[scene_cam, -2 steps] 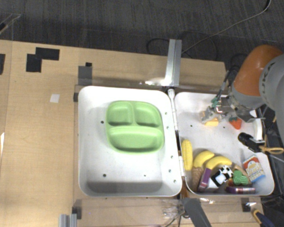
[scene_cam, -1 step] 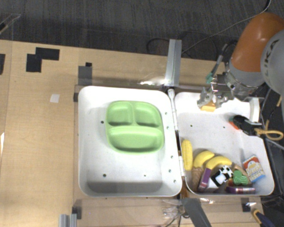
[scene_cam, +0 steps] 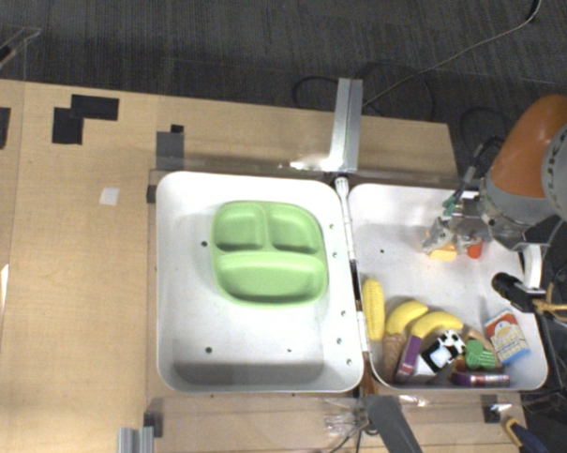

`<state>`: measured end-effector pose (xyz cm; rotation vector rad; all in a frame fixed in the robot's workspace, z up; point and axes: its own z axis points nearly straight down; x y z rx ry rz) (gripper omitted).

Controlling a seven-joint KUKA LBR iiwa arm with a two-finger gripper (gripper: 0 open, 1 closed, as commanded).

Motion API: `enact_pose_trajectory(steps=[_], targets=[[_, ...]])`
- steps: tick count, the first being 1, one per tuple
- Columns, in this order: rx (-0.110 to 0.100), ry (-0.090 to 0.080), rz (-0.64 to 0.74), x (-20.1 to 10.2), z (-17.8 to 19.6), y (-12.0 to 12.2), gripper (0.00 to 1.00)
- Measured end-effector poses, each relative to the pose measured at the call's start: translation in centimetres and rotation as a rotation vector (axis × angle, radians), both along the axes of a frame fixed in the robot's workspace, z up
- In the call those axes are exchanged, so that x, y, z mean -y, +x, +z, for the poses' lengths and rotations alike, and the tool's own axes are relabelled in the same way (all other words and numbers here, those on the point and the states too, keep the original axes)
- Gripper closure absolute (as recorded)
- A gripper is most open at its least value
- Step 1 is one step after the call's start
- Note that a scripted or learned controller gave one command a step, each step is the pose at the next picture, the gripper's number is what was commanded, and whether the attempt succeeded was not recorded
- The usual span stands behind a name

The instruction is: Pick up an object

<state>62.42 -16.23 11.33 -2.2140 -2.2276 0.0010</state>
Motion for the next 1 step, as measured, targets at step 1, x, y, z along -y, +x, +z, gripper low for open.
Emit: enact_pose_trajectory(steps=[1], targets=[[0.004,0.000,-0.040,-7.49,11.14,0.64,1.00]])
